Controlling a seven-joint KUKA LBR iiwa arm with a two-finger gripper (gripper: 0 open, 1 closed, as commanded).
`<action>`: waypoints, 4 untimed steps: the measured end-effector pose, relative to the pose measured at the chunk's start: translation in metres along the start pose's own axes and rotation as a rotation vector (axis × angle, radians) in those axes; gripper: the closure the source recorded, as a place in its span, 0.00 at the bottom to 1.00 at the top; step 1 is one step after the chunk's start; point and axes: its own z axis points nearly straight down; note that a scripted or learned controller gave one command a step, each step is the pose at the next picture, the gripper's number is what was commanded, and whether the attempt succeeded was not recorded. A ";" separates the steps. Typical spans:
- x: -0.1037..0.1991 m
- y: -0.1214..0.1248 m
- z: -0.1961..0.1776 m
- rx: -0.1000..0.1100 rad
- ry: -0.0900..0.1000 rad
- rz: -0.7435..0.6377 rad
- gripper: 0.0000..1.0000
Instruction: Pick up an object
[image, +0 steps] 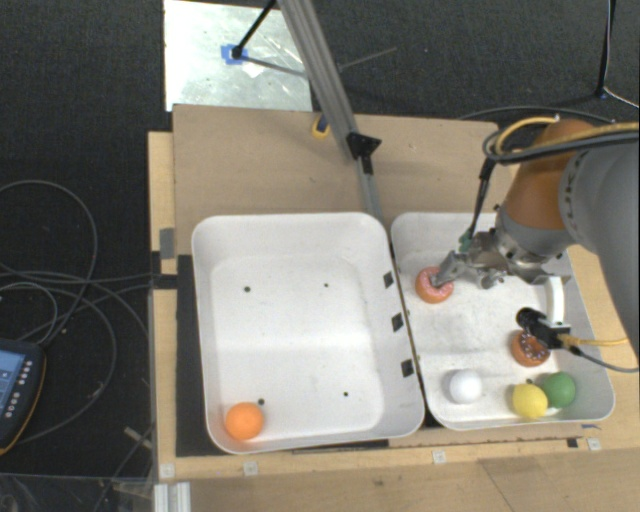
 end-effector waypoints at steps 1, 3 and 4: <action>0.000 0.002 -0.013 -0.005 0.000 0.000 1.00; -0.008 0.011 -0.115 -0.008 -0.001 -0.004 1.00; -0.009 0.013 -0.170 -0.008 -0.001 -0.006 1.00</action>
